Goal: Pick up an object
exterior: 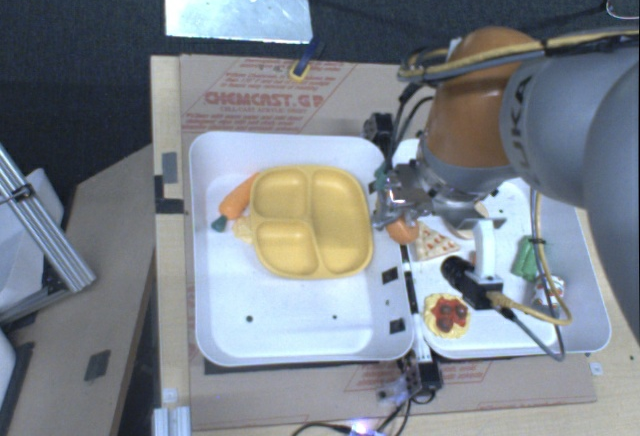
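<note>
Claw [392, 214] sits low at the inner edge of the right bin [590, 324], right by the divider between the two bins. My wrist and the orange band block the fingers, so I cannot tell if it is clenched, released or grasping anything.

Nearest candidate, I think: small orange round piece [402, 231] just beside the claw tip, touching or nearly touching it. Pizza slice toy [433, 243] lies just next to that, flat on the bin floor.

How I'd do it well:
- centre over the orange piece, not the gap between it and the pizza slice
- come straight down; the bin wall is close on the left, so one finger could land on the rim
- close slowly, since a round piece likely squirts out sideways

Other stuff around:
- round yellow toy with red topping [447, 314] near the front of the right bin, clear of me
- green piece [526, 258] further right, close to my cable [535, 319]
- left bin [230, 324] holds a yellow divided plate [305, 221] with a carrot toy [236, 197] tucked against its left edge

Risks: cable loop drags across the right bin and could snag the toys. Left bin items are well apart from the claw, so I'd judge them a worse choice now.
</note>
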Controlling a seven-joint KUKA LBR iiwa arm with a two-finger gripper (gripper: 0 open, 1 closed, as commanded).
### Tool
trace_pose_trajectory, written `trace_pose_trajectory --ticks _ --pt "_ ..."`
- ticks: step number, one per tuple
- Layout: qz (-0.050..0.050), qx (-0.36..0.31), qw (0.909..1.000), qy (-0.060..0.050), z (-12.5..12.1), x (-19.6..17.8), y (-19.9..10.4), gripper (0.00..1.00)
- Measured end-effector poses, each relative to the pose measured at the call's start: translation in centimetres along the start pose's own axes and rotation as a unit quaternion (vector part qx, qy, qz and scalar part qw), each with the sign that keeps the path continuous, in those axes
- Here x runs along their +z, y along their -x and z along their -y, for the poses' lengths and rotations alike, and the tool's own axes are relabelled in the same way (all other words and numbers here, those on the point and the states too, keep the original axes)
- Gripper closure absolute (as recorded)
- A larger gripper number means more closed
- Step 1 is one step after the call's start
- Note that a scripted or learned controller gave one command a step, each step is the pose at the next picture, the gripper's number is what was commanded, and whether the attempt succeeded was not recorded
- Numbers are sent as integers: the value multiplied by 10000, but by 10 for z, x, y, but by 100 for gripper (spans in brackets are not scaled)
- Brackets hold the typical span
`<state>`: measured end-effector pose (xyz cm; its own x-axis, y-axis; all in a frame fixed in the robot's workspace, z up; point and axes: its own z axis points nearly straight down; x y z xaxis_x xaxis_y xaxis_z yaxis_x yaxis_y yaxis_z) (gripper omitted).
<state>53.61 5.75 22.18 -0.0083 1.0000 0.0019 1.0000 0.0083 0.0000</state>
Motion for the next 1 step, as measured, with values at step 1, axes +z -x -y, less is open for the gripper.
trace_pose_trajectory --ticks 1 --pt "3 6 10000 8 -3 -6 -23 100"
